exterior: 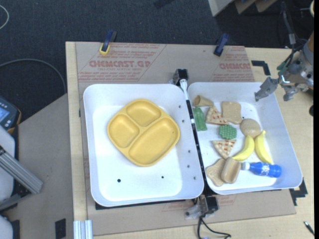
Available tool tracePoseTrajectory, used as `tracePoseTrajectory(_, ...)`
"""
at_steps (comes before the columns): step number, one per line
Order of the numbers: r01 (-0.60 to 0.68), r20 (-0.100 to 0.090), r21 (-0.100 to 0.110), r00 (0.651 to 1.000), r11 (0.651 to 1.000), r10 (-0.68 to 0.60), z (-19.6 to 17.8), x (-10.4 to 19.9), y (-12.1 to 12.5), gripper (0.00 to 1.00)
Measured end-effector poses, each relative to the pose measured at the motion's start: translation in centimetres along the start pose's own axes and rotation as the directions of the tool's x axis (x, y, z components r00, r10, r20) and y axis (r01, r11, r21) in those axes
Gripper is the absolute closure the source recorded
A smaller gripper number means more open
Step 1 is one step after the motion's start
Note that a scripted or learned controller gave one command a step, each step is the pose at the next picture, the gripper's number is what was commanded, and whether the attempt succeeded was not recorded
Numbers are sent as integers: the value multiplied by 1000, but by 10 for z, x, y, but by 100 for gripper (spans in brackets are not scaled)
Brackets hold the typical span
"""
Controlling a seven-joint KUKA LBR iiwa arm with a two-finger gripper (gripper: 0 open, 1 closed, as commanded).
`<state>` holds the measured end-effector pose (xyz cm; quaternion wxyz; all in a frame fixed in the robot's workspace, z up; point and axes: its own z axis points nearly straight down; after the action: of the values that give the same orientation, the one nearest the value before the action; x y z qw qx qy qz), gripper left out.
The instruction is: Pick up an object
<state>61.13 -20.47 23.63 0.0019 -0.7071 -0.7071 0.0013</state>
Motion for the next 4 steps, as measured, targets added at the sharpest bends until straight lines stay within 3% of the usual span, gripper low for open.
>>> tracePoseTrajectory(3,0,-1,2,1000,1000,0,147,5,8,0)
tracePoseTrajectory(4,0,1,-6,1000,1000,0,133,4,9,100)
